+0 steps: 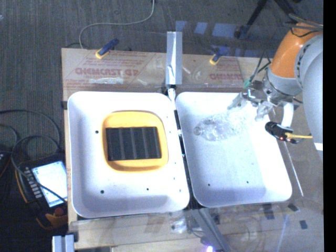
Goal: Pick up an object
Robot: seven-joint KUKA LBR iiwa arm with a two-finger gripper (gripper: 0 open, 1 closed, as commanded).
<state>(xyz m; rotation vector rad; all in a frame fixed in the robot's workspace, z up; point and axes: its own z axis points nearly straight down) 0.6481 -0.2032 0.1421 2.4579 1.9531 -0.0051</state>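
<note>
Arm enters from the right, wrist bent down over the right bin's (273, 190) upper right corner. Tool (257, 101) state: cannot tell. Clear plastic object (218, 127) lies in that bin, just beside the tool. Left bin (84, 193) holds a yellow tray (135, 142).

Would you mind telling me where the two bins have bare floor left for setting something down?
The right bin is bare across its near half, below the clear plastic object. Its far right corner is crowded by the hand. In the left bin the yellow tray takes the middle, leaving a strip along the near wall.
</note>
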